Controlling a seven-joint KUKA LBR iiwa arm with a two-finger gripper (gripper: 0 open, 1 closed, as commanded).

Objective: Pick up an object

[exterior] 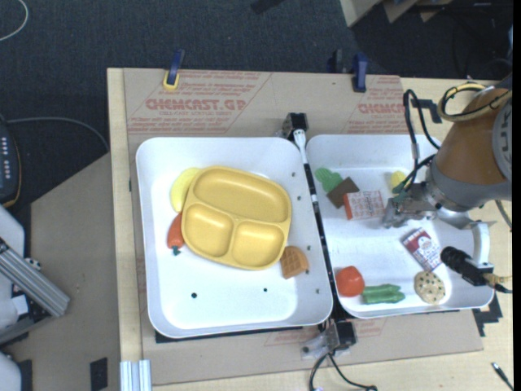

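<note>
1. The arm reaches in over the right edge of the right bin (319,243), and its end effector (397,210) hangs low just beside a small red and white packet (364,204) in the bin's upper middle, so that packet is probably the target.
2. I cannot tell whether the end effector is apart or together; nothing visibly sits in it.
3. Other candidates lie loose in the right bin: a green piece (327,177) and a brown block (340,191) toward the upper left, a yellow item (398,179) near the arm, a red carton (421,248) toward the right edge, and a tomato (350,280), a green pod (381,294) and a cookie (428,285) along the lower edge.
4. The spread probably leaves room for a straight descent on most of them.
5. The left bin (155,218) holds a yellow divided tray (236,217) at its centre, a chili pepper (175,233) at the tray's left and a waffle piece (294,261) at its lower right.
6. The surface (244,96) is a board with red printed lettering, held by a yellow clamp (172,73) and a blue clamp (359,70) on its far edge.
7. Around it lies dark carpet with cables.
</note>
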